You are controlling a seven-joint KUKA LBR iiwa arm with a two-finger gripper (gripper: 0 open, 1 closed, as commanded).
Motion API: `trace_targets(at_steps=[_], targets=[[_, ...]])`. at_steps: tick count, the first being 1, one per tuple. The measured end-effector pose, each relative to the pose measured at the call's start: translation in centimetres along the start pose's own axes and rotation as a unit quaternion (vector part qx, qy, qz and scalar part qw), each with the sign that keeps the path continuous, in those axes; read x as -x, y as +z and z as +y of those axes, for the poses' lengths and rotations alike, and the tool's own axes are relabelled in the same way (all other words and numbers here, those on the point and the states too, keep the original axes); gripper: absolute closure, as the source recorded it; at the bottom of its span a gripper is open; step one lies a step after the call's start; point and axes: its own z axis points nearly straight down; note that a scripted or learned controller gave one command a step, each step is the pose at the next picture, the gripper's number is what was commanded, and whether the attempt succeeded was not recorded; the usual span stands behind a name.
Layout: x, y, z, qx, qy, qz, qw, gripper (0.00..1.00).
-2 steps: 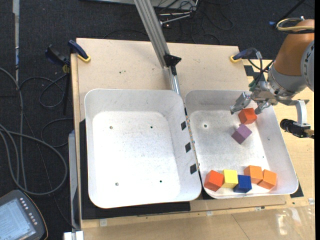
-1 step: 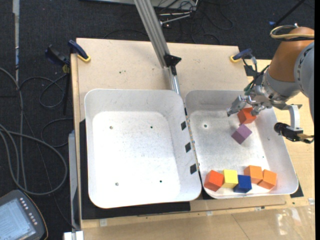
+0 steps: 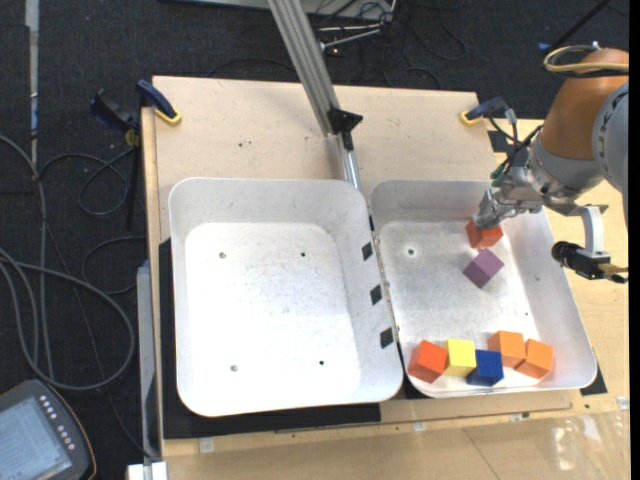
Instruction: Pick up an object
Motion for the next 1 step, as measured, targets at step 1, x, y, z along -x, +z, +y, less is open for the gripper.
trace_targets(at_steps=[1], targets=[[-0.19,-6.12,-0.43,-0.005,0.001,0.003,1.0000,1.00]])
